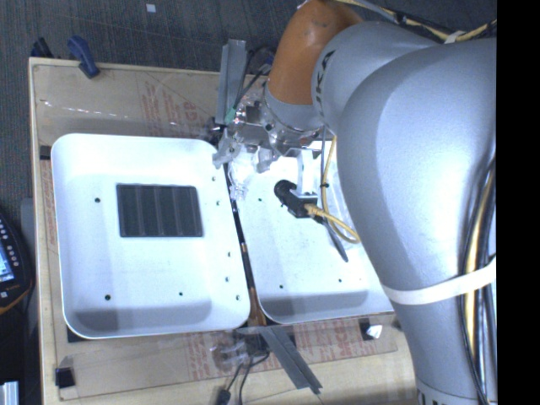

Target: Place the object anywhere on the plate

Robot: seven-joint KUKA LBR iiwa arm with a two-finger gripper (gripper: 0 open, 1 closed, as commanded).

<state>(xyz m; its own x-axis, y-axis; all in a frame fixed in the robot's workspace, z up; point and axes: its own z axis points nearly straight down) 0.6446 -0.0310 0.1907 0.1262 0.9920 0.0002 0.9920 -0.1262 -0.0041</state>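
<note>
Dark carpeted floor [126,15] surrounds one pale wooden counter [126,91], seen from above at a slant. At the far left edge, off the counter, sits one black handheld unit [8,268] with a lit screen. Two blue clamps [84,57] grip the counter's upper left corner.

Two shallow white bins sit on the counter side by side, their inner rims touching. The left-hand bin [76,159] is in full view and holds one plate [160,211], a dark grey ribbed rectangle lying flat near the middle of the bin floor, well away from every wall.

Along the seam between the two bins, near the far end, hangs the single end effector [242,157], a cluster of silver metal. From where I stand I cannot tell whether it is open or closed. Just beneath it, over the inner rims, is one small pale, glassy-looking object [239,182]. It is too blurred to tell what it is or whether it is gripped. It is well apart from the plate.

Below the seam, at the near edge of the counter, one grey metal bracket [283,361] juts out.

The right-hand bin [295,285] shows its near half of white floor, and the rest lies under the one grey arm [405,159]. The arm's orange band [304,45] sits just above the wrist.
</note>
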